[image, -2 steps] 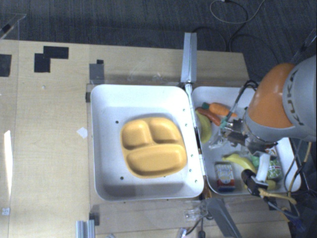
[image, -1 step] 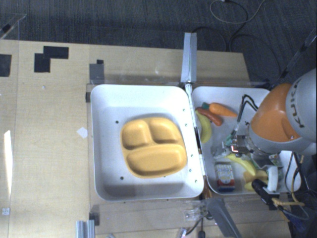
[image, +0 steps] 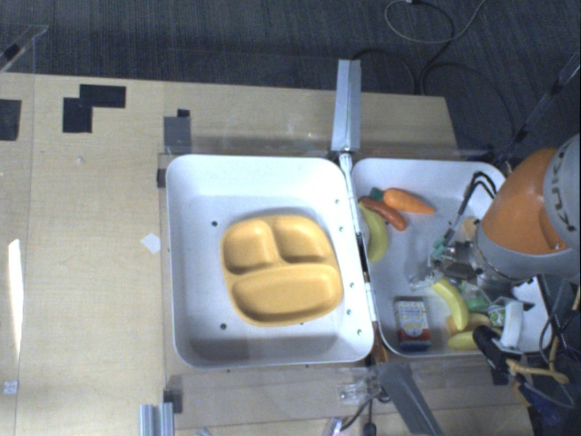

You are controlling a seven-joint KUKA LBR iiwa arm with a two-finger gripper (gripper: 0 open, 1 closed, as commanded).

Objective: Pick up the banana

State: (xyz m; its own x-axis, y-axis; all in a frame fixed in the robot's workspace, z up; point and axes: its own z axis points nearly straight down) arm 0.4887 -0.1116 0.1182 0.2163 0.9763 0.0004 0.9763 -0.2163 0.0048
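Note:
A yellow banana lies in the right bin, near its front right corner. My gripper hangs just above and slightly behind the banana, pointing down into the bin. The grey wrist and orange band cover the bin's right side. A second yellowish, banana-like piece rests against the bin's left wall.
In the right bin also lie an orange carrot, a red pepper, a small printed box and another yellow piece. The left bin holds a yellow divided tray. Cables trail at the far right.

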